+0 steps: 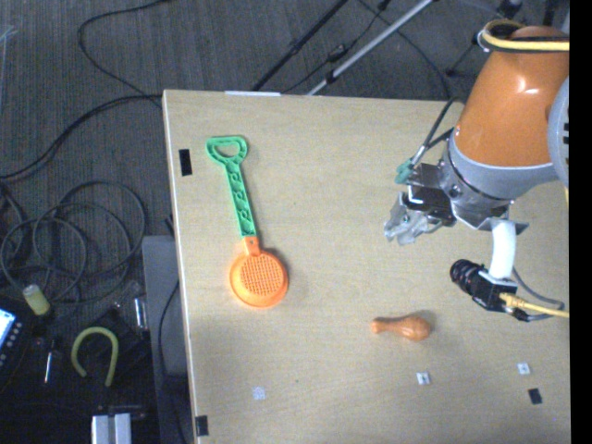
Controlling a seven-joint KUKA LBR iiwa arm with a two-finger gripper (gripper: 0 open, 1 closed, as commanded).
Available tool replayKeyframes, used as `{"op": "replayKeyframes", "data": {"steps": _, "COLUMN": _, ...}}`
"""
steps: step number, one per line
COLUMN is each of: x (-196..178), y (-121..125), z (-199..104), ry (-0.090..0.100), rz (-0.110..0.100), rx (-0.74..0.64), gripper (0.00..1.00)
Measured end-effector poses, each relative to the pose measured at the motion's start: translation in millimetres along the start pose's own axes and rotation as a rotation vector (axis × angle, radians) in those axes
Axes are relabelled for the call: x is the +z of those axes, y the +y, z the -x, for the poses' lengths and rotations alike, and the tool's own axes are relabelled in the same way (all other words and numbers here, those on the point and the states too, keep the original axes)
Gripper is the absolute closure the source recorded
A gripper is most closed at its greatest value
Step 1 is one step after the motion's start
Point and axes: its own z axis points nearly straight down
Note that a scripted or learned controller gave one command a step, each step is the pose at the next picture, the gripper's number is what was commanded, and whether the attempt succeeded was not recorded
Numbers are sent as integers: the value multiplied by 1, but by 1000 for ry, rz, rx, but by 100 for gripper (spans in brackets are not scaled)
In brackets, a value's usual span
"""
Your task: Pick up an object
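Arm above a tan bench top with a strainer and a small orange piece lying on it.

The tan bench surface [333,155] fills most of the view, with dark carpet and cables on the floor to its left. The grey arm with its orange band [518,81] reaches in from the right, and its gripper [412,222] hangs over the right part of the surface; how far it is open cannot be told, and nothing is seen in it. A green-handled strainer with an orange mesh head [248,225] lies at left, well apart from the gripper. A small orange drumstick-shaped piece [404,326] lies below the gripper, apart from it.
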Motion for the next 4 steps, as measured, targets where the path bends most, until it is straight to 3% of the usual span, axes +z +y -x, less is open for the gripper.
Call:
{"op": "replayKeyframes", "data": {"steps": 1, "x": 16, "y": -6, "z": 57, "ry": 0, "rz": -1, "rx": 204, "gripper": 100}}
{"op": "replayKeyframes", "data": {"steps": 2, "x": 33, "y": 18, "z": 112, "ry": -3, "rz": -2, "rx": 1007, "gripper": 100}}
{"op": "replayKeyframes", "data": {"steps": 3, "x": 87, "y": 12, "z": 114, "ry": -3, "rz": -3, "rx": 1182, "gripper": 100}}
{"op": "replayKeyframes", "data": {"steps": 4, "x": 78, "y": -9, "z": 44, "ry": -1, "rz": -3, "rx": 1074, "gripper": 100}}
